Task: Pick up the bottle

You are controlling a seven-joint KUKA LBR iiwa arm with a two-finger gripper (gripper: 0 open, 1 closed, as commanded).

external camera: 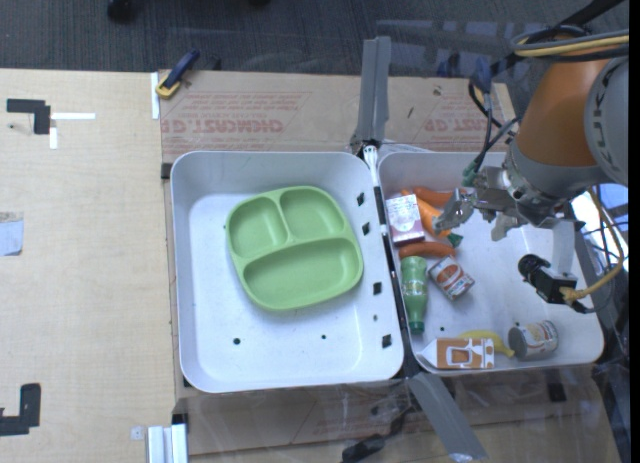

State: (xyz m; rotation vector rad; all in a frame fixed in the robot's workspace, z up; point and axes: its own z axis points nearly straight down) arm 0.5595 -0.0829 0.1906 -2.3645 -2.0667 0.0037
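camera view, single entry. bench (80, 251) bearing two shallow white bins side by side.

left bin (200, 281): one green divided plate (294, 246), three compartments, lying flat toward the upper middle of the bin floor.

right bin (490, 291): green bottle (413, 292), lying on its side along the bin's left wall, cap end toward the near edge; apart from the gripper. small red-and-white can (451, 277), tilted, just beside the bottle on its right. white carton (403, 217) with red print near the top left corner. orange carrot-like pieces (433, 209), next to the carton, one reaching under the gripper. flat orange-and-white packet (465, 353) by the near edge, with a yellow item (488, 340) just behind it. grey tin (534, 339) on its side, right of the packet.

arm (570, 111): grey, orange band above the wrist, entering from the right. gripper (470, 206) over the upper part of the right bin, above the carrot pieces, well up from the bottle. jaws: cannot tell how far apart; nothing seen held.
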